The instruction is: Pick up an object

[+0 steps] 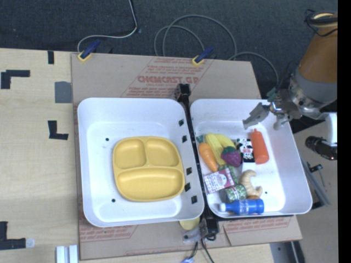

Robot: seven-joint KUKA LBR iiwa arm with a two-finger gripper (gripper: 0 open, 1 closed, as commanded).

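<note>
My gripper (267, 117) hangs over the far right part of the right bin (289, 160), its fingers spread open with nothing between them. Just below it lies a red-orange ketchup bottle (259, 147). Toward the bin's middle sit a carrot (208, 156), a yellow corn cob (220, 142), a purple grape bunch (232, 158), a small black-and-white box (246, 149), a pink packet (218, 179), a green can (234, 193), a croissant (250, 181) and a blue bottle (243, 206).
The left bin (90, 141) holds a yellow divided plate (148, 166). A black divider clip line (189, 147) runs between the bins. Cables loop on the dark floor behind the cardboard base (164, 75).
</note>
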